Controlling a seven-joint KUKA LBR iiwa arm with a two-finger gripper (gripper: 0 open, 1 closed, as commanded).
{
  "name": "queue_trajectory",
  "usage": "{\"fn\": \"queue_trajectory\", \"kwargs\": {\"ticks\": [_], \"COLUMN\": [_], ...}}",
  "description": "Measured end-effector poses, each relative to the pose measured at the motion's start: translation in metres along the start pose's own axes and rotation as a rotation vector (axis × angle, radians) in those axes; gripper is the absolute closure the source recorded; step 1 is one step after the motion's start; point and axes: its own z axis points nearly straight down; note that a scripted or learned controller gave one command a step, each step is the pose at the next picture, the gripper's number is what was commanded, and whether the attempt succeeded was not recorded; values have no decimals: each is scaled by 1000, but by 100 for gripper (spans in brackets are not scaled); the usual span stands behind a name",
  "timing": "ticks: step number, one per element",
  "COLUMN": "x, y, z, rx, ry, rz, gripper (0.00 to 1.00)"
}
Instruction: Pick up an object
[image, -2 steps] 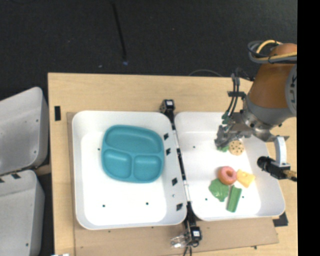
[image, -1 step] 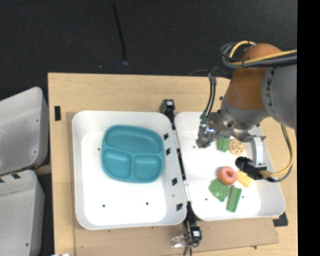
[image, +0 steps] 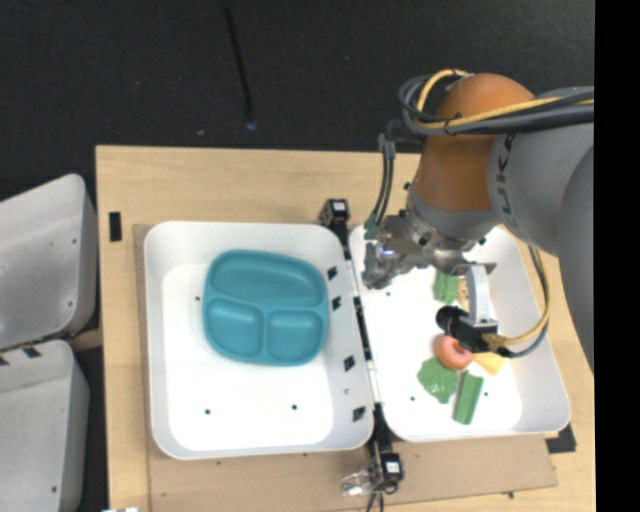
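Camera view: jaws' state cannot be told; smooth teal divided tray (image: 266, 305) lies in glossy white bin (image: 160, 400).

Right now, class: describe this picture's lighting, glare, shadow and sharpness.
Camera view: even overhead light; the right bin and left bin glare near-white, with washed-out rims; a soft shadow lies under the teal divided plate; the claw and the small toy foods look slightly blurred; the background floor is dark.

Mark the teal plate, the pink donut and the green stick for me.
teal plate (image: 266, 305): camera view, the ridge between its compartments.
pink donut (image: 454, 352): camera view, its top face.
green stick (image: 468, 398): camera view, mid-length.
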Motion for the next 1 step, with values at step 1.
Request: {"fn": "queue_trajectory", "kwargs": {"ticks": [1], "x": [54], "y": [8], "z": [11], "rx": [1], "ry": [-1], "rz": [0], "gripper": [100]}}
